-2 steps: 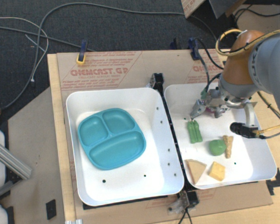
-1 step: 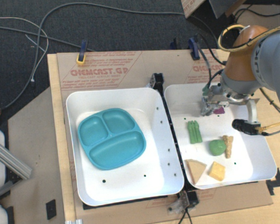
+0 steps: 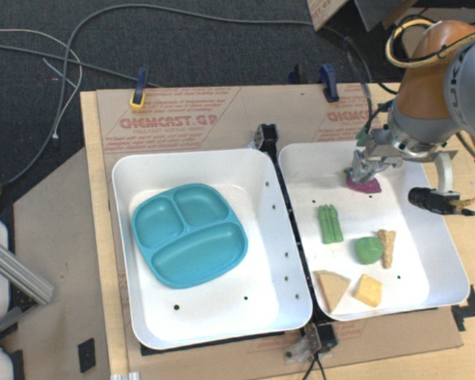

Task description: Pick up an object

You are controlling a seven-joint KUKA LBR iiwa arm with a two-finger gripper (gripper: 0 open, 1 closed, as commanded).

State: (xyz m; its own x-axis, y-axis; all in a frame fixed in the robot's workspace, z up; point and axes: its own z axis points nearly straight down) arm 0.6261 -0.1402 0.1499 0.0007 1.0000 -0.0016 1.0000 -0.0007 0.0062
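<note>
My arm: it reaches in from the right over the far part of the right bin, grey with the orange band above the wrist.
My gripper: it is low over the far end of the right bin, right at the pink piece. Whether it is open or closed I cannot tell from this angle.
Pink piece: a small magenta thing lying on the bin floor near the far wall, partly under my gripper. I cannot tell whether I touch it or grip it.
Right bin: white and shallow, it holds all the small items.
Green bar: a ribbed green stick lying lengthwise, left of the bin's middle, well apart from my gripper.
Green ball: round, near the middle of the bin, just beside the tan stick.
Tan stick: a short tan piece just right of the ball, seemingly touching it.
Wedge: a tan triangular slice at the near left corner of the right bin.
Yellow block: just right of the wedge, near the front wall.
Left bin: white, beside the right bin, their inner walls meeting.
Plate: a teal plate with three compartments, lying flat in the left bin, left of its middle.
Bench: a brown board under both bins, with blue clamps at its far edge.
</note>
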